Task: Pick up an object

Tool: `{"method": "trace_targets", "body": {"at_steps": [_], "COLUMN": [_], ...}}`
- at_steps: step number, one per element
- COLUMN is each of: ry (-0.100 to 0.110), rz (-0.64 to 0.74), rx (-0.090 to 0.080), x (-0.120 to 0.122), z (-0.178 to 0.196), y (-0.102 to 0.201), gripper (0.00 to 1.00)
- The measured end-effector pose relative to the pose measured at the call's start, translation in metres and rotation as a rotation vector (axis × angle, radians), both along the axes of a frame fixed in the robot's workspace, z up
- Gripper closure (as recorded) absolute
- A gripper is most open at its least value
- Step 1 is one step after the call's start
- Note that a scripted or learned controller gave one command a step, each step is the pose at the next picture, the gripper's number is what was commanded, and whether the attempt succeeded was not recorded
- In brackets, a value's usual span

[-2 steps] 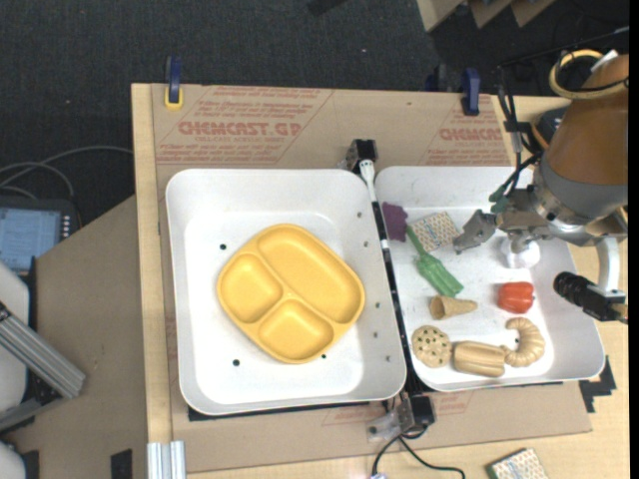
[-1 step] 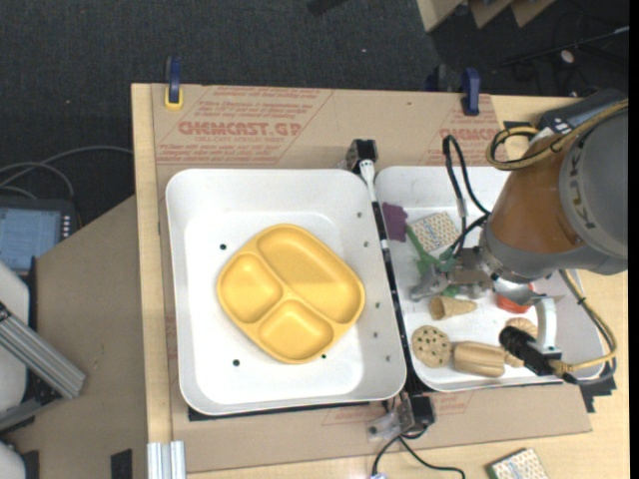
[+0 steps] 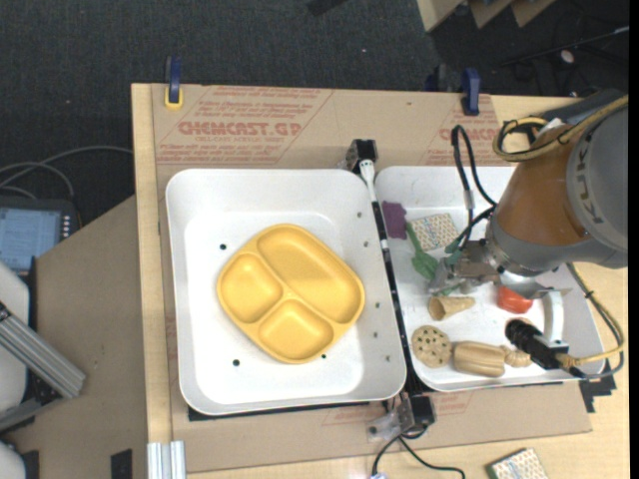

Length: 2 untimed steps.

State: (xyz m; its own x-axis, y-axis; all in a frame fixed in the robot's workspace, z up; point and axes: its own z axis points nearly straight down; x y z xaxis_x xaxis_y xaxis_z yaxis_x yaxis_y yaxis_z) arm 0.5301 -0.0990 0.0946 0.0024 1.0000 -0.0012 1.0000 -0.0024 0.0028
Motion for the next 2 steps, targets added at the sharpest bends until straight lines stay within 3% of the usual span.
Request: {"method": "trace_targets", "body": {"at_steps": [1, 2], "ry": [-0.008, 0.003], "rz": [0.010, 0.003], "rx": [0.002, 0.001], "x": [0.0358, 0.0328], "z": [0.0958, 0.0900], "y": [0.0687, 0.0647], "gripper": [1.00, 0.00]}}
